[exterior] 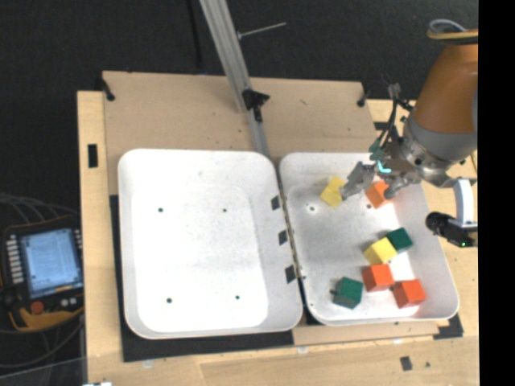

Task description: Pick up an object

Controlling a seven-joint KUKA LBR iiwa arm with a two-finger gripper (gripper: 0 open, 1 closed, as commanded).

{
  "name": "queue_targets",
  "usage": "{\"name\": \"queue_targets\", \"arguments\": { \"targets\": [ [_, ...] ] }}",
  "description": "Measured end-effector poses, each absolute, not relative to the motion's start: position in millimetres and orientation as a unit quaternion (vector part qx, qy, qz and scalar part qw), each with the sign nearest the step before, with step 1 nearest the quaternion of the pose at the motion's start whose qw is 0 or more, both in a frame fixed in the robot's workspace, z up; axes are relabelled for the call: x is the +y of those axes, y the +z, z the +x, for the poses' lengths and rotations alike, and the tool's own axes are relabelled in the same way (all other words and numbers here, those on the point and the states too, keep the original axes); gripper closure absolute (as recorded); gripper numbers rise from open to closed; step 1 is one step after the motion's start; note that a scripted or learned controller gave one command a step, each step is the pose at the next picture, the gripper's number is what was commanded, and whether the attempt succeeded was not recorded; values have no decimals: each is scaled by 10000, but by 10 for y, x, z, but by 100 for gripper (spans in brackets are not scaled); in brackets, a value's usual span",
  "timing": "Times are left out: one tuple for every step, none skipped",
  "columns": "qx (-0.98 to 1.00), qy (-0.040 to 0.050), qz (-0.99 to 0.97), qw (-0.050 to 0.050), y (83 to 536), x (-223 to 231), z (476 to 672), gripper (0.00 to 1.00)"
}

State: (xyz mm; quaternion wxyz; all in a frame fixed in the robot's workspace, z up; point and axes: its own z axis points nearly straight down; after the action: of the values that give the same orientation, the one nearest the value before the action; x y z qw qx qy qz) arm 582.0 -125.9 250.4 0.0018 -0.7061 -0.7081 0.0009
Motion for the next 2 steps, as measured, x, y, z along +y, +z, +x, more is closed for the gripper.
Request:
{"name": "queue_targets", "arguments": {
  "targets": [
    [-7076, -7, -7066, -1, 2528, -1262, 5828, 0],
    [-7065, 21, -7077, 9, 1970, -1315, 5913, 0]
  ]
}}
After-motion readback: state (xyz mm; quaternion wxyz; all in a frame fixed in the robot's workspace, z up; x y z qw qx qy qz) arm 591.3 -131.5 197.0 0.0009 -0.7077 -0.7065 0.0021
